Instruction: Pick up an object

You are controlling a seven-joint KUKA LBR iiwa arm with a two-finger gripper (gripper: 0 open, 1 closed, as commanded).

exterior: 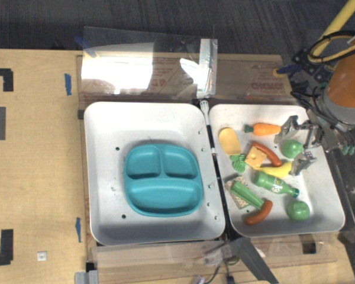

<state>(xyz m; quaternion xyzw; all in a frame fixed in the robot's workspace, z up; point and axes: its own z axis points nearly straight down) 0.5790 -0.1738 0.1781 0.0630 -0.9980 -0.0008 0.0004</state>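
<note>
one green ball (292, 149) sits half hidden between the hand (300, 144).

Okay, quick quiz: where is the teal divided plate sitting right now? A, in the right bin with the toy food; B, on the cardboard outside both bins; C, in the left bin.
C: the teal divided plate lies flat in the left bin, apart from the toy food.
</note>
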